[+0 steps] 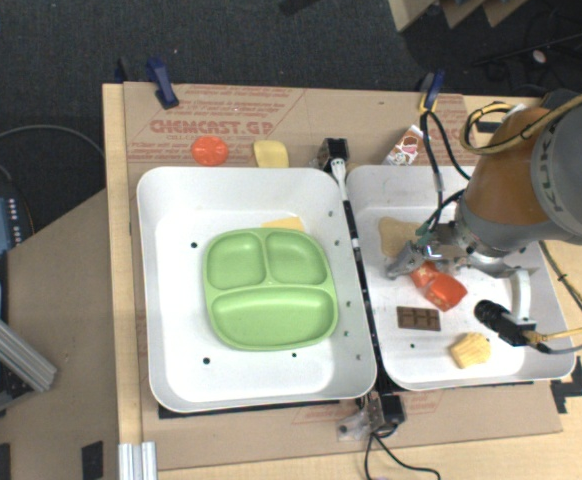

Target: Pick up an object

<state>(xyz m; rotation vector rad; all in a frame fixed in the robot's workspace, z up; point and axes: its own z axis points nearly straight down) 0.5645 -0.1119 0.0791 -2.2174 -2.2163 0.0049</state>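
The orange-red object (441, 288) lies in the right bin (546, 368), just below and touching the gripper (416, 258), whose grip state cannot be told from this slant. A brown chocolate-like bar (418, 318) sits just near-left of it, and a yellow piece (470, 349) lies nearer still, to the right. A tan piece (396, 233) rests at the far left of that bin. The left bin (166, 268) holds a green 3-section plate (269, 288). The arm (531, 188) reaches in from the right.
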